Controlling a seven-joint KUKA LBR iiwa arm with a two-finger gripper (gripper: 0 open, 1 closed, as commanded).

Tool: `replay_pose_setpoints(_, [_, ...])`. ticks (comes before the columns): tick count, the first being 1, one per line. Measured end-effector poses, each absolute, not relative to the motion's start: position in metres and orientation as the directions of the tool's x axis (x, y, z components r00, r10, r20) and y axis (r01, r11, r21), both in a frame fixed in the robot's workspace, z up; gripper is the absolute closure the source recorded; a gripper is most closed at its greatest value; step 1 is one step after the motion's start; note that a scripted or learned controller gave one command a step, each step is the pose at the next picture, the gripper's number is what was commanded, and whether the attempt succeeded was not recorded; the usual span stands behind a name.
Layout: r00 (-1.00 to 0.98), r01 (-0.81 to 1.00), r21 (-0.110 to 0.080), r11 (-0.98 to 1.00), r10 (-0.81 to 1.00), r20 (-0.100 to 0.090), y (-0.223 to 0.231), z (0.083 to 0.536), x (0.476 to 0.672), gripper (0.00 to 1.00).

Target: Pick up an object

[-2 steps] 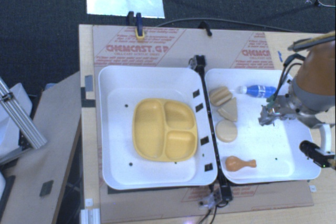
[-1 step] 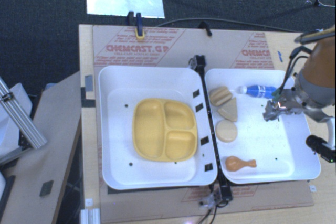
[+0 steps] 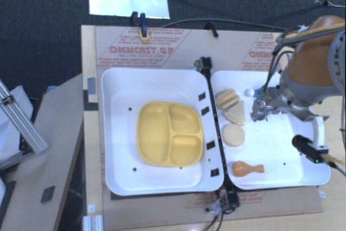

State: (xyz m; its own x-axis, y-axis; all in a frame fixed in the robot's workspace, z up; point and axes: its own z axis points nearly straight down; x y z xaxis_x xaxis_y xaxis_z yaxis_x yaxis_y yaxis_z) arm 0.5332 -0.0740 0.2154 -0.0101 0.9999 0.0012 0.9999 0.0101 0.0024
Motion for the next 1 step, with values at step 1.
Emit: replay_pose_setpoints(1, [-0.009,1.000,0.002,0.009,1.000,0.001,-0.0278,0.2252,0.5484,1.00])
